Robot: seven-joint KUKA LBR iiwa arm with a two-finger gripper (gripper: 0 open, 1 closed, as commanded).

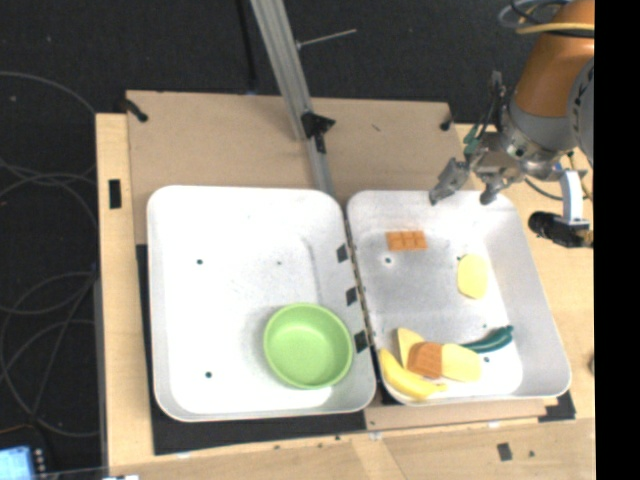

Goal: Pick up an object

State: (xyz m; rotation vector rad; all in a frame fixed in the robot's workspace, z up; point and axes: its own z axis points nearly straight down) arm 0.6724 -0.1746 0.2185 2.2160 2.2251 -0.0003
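— Over the right bin's [530, 268] far edge, the jaws [463, 186] hang spread apart, nothing between them.
— And the objects?
— An orange block [406, 240] lies nearest, just below-left of them; a yellow piece [472, 276] sits further down the bin.
— The near corner?
— A heap (yellow shapes, an orange-brown block [425, 359], a teal item [492, 341]) overlapping, hard to separate. A green bowl [307, 344] sits in the left bin [200, 228].

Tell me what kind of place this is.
Likely a robot grasping test bench in a lab: two white bins on a board, toy items such as a green bowl, and an arm with its gripper open overhead.
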